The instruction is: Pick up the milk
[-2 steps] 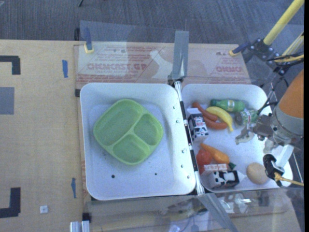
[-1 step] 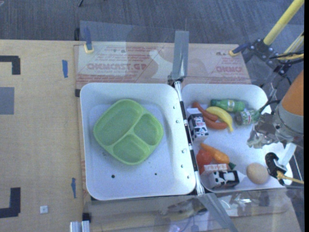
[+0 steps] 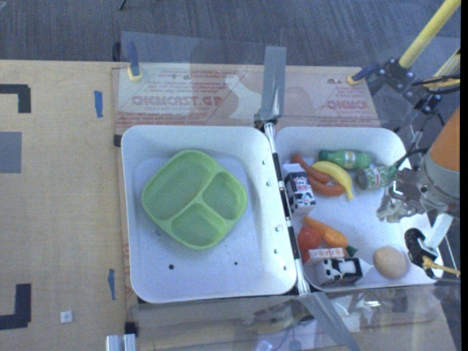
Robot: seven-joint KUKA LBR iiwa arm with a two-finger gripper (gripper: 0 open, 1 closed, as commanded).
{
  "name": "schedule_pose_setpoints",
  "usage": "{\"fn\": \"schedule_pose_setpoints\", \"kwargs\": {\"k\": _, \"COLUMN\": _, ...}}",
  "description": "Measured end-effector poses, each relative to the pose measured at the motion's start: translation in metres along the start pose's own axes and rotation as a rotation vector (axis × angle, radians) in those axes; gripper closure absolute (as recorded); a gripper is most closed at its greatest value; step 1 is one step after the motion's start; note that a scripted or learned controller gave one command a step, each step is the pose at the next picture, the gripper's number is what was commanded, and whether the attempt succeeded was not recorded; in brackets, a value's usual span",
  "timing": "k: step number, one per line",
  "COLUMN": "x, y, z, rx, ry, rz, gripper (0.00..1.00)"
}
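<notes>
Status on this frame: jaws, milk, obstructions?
Gripper over right bin's right side, nothing between jaws. Milk against the divider wall, untouched. Carrot and banana beside it.

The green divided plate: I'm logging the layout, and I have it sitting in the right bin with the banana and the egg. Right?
Not quite. The green divided plate sits alone in the left bin; the banana and the egg are in the right bin, as the camera view shows.

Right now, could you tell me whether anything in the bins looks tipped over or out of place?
Two things. The green bottle lies on its side at the right bin's far end, and a cow-patterned milk carton lies flat at the near rim. I see no spill.
</notes>
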State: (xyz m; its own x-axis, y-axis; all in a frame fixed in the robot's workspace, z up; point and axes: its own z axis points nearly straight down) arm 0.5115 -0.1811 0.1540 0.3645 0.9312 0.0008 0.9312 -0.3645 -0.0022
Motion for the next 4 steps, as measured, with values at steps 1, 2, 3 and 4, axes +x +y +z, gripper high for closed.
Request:
{"fn": "schedule_pose_setpoints", "kwargs": {"k": 1, "x": 0.081, "y": -0.047, "z": -0.068, "rx": 0.000, "ry": -0.001, "rz": 0.152, "gripper": 1.00}}
{"fn": "schedule_pose_setpoints", "kwargs": {"k": 2, "x": 0.082, "y": -0.046, "z": -0.078, "rx": 0.000, "ry": -0.002, "rz": 0.149, "gripper": 1.00}}
{"fn": "schedule_pose_setpoints", "kwargs": {"k": 3, "x": 0.071, "y": -0.039, "z": -0.053, "rx": 0.003, "ry": -0.002, "rz": 0.232, "gripper": 1.00}}
{"fn": "schedule_pose_setpoints", "kwargs": {"k": 4, "x": 0.096, "y": -0.072, "z": -0.119, "rx": 0.000, "ry": -0.002, "rz": 0.434, "gripper": 1.00}}
